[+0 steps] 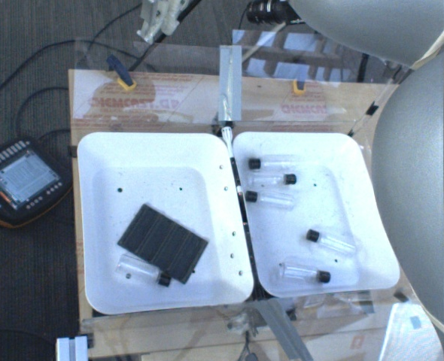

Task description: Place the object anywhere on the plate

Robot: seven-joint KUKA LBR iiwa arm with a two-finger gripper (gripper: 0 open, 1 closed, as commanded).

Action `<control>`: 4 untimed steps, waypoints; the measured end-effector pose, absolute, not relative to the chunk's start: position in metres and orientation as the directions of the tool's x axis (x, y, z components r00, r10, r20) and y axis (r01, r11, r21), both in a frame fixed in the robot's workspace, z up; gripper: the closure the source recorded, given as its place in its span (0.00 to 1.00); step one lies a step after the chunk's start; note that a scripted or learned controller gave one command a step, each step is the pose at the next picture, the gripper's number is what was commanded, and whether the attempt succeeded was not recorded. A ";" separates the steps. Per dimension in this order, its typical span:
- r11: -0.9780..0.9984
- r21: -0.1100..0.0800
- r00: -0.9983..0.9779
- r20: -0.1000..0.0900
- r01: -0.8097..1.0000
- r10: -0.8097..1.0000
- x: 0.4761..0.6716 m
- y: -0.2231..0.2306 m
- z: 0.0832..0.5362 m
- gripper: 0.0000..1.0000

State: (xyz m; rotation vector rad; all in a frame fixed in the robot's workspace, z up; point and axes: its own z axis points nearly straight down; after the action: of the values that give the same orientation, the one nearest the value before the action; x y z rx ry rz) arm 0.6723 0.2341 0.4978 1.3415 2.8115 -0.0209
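Clear plastic tube with a black cap [142, 268] lies in the left white bin [94, 201]. Its cap end touches the flat black ribbed plate [163, 239] at its lower edge.

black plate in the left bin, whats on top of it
One clear vial with a black cap lies at the black plate's lower edge, its cap end overlapping the plate. Whatever lies beneath the plate is covered.

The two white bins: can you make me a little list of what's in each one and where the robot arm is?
left bin: a dark flat plate and one clear tube with a black cap
tube and plate: the tube lies at the plate's lower edge, its capped end touching or overlapping it
right bin: five clear tubes with black caps, spread apart
robot arm: big and grey, over the right side
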 end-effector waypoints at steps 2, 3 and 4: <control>0.628 0.000 -0.628 -0.037 0.778 0.778 0.673 0.235 0.516 1.00; 0.628 0.001 -0.627 -0.041 0.778 0.778 0.674 0.236 0.526 1.00; 0.627 0.002 -0.627 -0.045 0.779 0.778 0.674 0.236 0.535 1.00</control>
State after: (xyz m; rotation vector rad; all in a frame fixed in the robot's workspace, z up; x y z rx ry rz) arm 0.6741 0.2364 0.5351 1.3382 2.7959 -0.0275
